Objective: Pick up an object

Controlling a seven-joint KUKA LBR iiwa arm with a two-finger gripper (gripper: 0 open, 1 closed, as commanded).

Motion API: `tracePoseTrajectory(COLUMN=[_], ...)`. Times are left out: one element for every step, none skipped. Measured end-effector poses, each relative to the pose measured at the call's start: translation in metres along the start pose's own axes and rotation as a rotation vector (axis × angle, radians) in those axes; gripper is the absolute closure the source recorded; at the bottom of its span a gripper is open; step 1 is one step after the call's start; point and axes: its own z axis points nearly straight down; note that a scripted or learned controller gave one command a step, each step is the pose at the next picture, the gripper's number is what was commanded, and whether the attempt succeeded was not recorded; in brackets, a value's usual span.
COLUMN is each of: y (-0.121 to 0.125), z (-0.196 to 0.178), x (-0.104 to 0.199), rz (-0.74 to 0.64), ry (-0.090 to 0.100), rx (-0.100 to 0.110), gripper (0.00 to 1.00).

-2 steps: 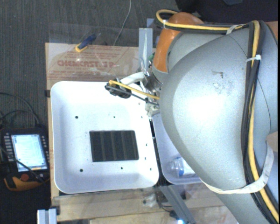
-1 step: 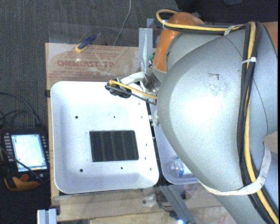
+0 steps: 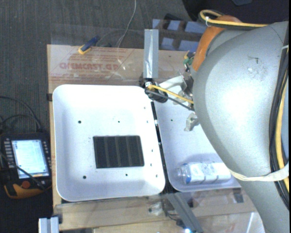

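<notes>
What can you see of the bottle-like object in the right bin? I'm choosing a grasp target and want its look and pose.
The bottle-like object lies on its side near the front edge of the right bin, its long axis running left to right. It looks like clear or pale plastic with a white label and a bluish end pointing toward the left bin. It rests on the bin floor, with its right end passing under the grey arm. Finer detail is too blurred to read.

Robotics lab setup. Wooden bench (image 3: pixel 97 64) on dark carpet (image 3: pixel 19 38), two white bins (image 3: pixel 63 130) side by side, handheld control pendant (image 3: pixel 26 159) with lit screen on floor, loose cables (image 3: pixel 0 115), large grey arm (image 3: pixel 237 96) with yellow hoses.
</notes>
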Motion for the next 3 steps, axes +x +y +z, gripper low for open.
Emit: tracePoseTrajectory(y=[0.055, 0.125, 0.152], z=[-0.148, -0.168, -0.242], x=[-0.002, -0.016, -0.018], rz=[0.0, 0.0, -0.007], ry=[0.002, 0.001, 0.003], rx=[0.0, 0.0, 0.0], gripper=[0.0, 0.0, 0.0])
